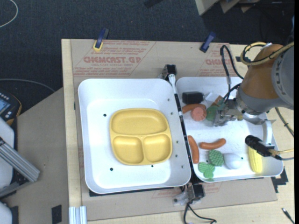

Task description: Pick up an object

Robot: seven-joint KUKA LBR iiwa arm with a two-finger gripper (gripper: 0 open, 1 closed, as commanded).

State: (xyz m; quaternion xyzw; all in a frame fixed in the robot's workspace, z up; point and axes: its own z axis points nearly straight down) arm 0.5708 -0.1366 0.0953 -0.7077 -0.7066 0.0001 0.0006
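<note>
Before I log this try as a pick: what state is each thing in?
Yellow tray: lying flat in the left bin, compartments bare.
Two sausages: lying loose in the right bin.
Corn cob: lying at the right bin's near corner.
Gripper: low over the right bin.
</note>
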